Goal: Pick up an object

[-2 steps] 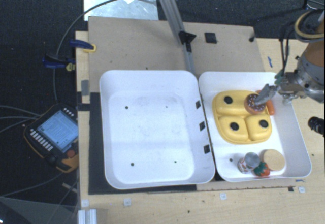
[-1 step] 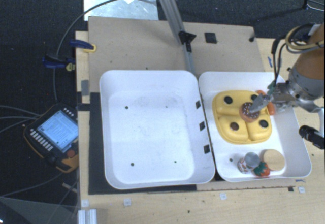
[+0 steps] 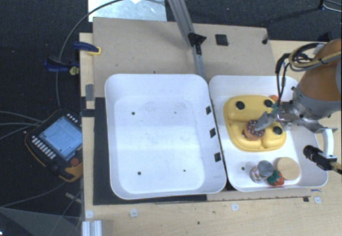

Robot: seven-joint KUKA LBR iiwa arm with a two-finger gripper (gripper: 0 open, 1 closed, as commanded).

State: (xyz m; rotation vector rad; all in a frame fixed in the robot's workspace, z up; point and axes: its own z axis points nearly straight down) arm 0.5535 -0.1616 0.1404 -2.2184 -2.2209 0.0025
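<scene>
The right bin (image 3: 315, 176) holds a tray (image 3: 240, 120) toward the back, with a disc (image 3: 288, 168) and small can (image 3: 261, 170) nearer the front, the left bin (image 3: 115, 138) alongside.

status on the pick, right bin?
Gripper down over yellow toy in right bin. Grasp unconfirmed. Small items cluster near front, apart.

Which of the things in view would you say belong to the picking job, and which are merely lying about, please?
Job:
gripper, low over the yellow block
yellow block with dark spots
brown ring on it
round tan disc
small grey and red-green pieces
right bin

Lying about:
left bin
teach pendant
blue clamp
</scene>
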